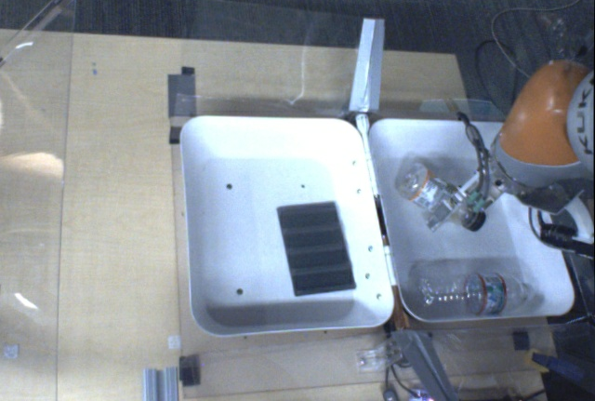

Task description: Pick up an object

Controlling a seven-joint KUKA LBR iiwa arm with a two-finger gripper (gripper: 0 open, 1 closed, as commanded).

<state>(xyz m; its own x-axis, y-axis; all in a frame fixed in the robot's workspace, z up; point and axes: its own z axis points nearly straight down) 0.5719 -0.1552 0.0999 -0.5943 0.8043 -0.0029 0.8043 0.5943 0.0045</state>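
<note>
Left bin (204,167): white, shallow, holding one black ribbed pad (316,247), flat on the floor, nearer the front edge and right wall than the back left corner.

Right bin (558,292): white, shallow, set just beside the left one, walls touching along the middle.

Clear plastic bottle (462,290): lying on its side along the front edge of the right bin, coloured label toward its right end, well apart from the gripper.

Small clear object (416,179): rounded and see-through, in the back left part of the right bin, just beside the gripper tip; whether it touches the tip cannot be told.

Arm (544,125): grey with an orange band, reaching over the right bin's right edge.

Gripper (444,202): low over the middle of the right bin, pointing left; whether it is released, clenched or grasping anything cannot be told.
</note>
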